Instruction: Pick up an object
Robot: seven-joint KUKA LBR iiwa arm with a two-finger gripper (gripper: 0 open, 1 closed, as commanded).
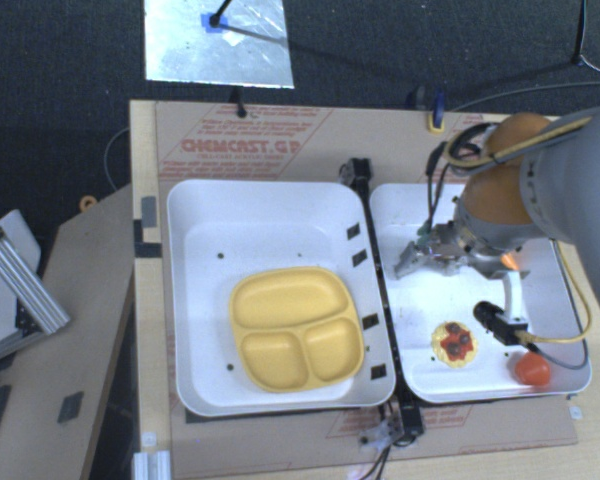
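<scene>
In the right bin [400, 368] lie a small round pizza-like toy [454, 343] with red toppings and an orange-red ball-shaped fruit [531, 369] in the near right corner. My gripper [421, 255] hangs low over the far left part of that bin, up and to the left of both toys and apart from them. Nothing shows in its grasp. The grey arm with its orange band [510, 183] comes in from the right above the bin.
A yellow three-compartment plate [296, 326] lies in the left bin [195, 268]. A ridge with black clips [368, 268] divides the two bins. A black-and-white fitting [500, 318] with a yellow cable hangs from the wrist near the pizza toy.
</scene>
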